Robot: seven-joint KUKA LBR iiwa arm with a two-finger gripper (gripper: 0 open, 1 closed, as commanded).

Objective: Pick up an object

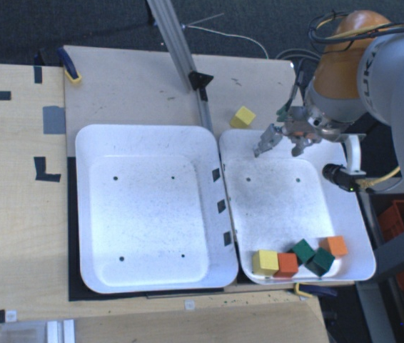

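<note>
So far nothing picked up. Claw (pixel 283 144) spread open, with nothing between its fingers, hanging over the far edge of the right bin (pixel 345 213), well apart from the objects. Five blocks crowded in the near corner of that bin: yellow block (pixel 265 261), red-orange block (pixel 287 264) touching it, two green blocks (pixel 312 256) beside, and orange block (pixel 336 246) at the end. One more yellow cube (pixel 243 117) lying on the table (pixel 130 84), just outside the bin's far rim, near the claw. Left bin (pixel 88 191) without any block visible. Still to do, by judgement: choosing a target, moving above it, descending, closing, lifting. Probably the whole grasp remaining. Crowded blocks against the wall possibly hard to grip cleanly.
</note>
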